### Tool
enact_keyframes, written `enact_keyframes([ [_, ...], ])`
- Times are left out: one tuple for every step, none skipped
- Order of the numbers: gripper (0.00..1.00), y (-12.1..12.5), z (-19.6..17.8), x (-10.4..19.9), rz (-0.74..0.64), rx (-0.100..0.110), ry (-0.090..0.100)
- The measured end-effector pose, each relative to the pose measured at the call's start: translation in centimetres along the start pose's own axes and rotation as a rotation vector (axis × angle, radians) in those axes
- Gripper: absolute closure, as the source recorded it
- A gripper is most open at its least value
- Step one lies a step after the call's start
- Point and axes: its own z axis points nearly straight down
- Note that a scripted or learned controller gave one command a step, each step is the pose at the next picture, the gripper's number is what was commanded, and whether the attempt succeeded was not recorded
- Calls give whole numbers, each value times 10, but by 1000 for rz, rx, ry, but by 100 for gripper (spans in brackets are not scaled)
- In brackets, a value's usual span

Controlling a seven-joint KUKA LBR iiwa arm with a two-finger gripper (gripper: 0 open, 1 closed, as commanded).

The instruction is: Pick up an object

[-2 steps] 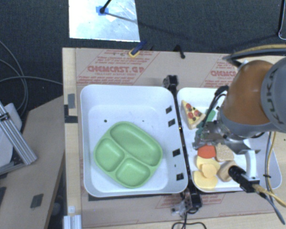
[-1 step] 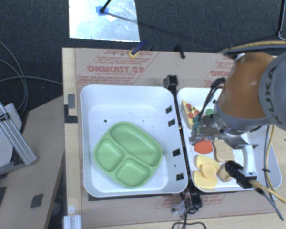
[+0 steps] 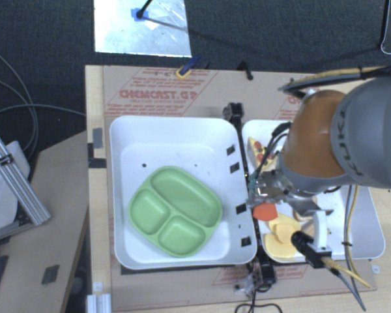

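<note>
Camera view, L to R: left bin (image 3: 127,145) holds a green divided plate (image 3: 175,210) w/ three compartments, lying flat toward the bin's front-left, tilted a bit relative to the walls. Looks like light, stiff plastic, smooth and prob. slippery; too wide for a two-finger grasp across it, so the rim or a divider ridge would be the only place to pinch.

Right bin (image 3: 371,240) sits just beside it, mostly covered by the arm (image 3: 339,135). Near its left wall and front-left corner: an orange-red piece (image 3: 265,211), touching or overlapping pale yellow pieces (image 3: 281,238) just in front of it. Exact type unclear — look like small toy food items, light, rigid, prob. smooth. The red piece is small enough to take across its width; the yellow ones lie flat and low, harder to get under. Something red/yellow (image 3: 256,150) also lies at the bin's back-left, partly hidden.

Gripper (image 3: 272,194) hangs over the red piece, close to the left wall; wrist blocks it, so can't tell its state, and nothing visibly held.
</note>
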Motion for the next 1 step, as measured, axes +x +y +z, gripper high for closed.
enact_keyframes([
  [100,2,-13,-1,-2,-7,0],
])
